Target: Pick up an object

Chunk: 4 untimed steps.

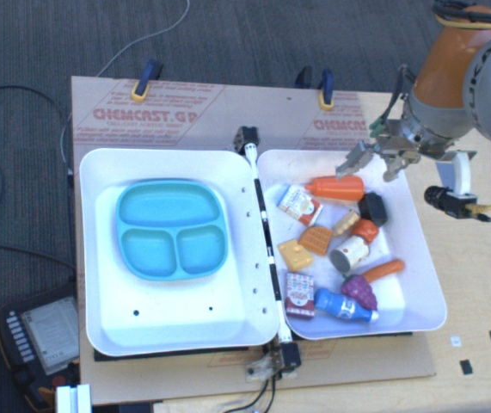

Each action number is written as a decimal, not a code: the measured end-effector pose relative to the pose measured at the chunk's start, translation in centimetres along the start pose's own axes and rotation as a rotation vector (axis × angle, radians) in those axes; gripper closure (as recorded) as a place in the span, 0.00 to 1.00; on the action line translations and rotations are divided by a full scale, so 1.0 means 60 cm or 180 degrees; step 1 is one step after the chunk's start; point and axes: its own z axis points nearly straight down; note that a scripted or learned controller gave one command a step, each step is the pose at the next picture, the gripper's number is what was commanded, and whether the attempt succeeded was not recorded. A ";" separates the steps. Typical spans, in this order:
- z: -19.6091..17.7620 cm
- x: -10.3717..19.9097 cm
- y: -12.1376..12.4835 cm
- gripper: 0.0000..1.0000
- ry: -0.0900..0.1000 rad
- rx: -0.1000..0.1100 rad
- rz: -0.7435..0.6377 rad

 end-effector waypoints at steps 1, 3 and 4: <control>0.188 0.062 -0.075 0.00 -0.0001 -0.0003 0.0003; 0.174 0.062 -0.076 0.00 0.0000 0.0006 0.0003; 0.193 0.047 -0.199 0.00 -0.0014 -0.0059 0.0004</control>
